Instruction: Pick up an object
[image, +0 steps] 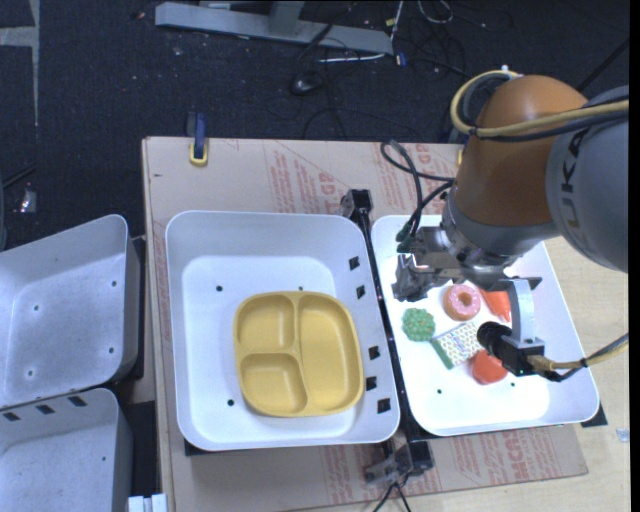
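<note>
The right bin (565, 395) holds several small items. These are a green broccoli-like piece (418, 323), a pink frosted donut (462, 301), an orange piece (498, 304), a patterned flat packet (456, 346) and a red piece (488, 369). My gripper (408, 280) hangs over the bin's left part, just above and left of the green piece and left of the donut. Nothing shows in its grasp. The grey and orange arm (515, 160) covers the bin's far part.
The left bin (195, 330) holds a yellow three-section plate (298, 352). A black divider (378, 320) runs between the bins. A black cable fitting (512, 350) lies over the right bin near the red piece. White lids (60, 300) lie off the bench's left side.
</note>
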